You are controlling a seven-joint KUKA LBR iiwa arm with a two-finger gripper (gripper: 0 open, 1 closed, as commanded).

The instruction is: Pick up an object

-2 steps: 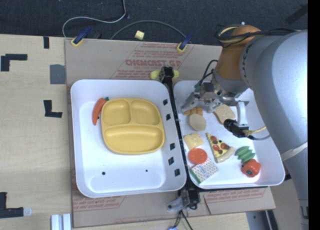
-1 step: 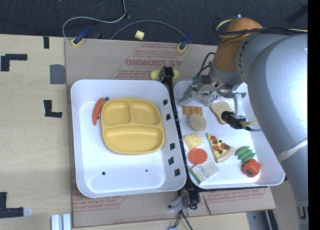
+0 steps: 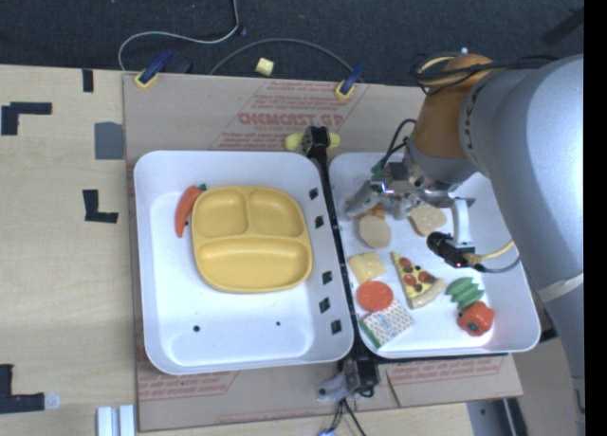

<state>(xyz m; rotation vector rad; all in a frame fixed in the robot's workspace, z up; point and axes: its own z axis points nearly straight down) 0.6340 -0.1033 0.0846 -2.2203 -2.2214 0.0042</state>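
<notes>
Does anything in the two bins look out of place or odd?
Yes. The orange toy carrot lies on the left white bin's floor, wedged against the yellow divided plate's rim, apart from the other toy foods gathered in the right white bin.

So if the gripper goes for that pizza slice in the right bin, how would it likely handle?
The pizza slice lies flat on the right bin floor, so fingers would probably struggle to get under its low edge. It looks like moulded toy food, so likely stiff and light. The yellow wedge and red disc sit close, so a push might shove them too.
</notes>
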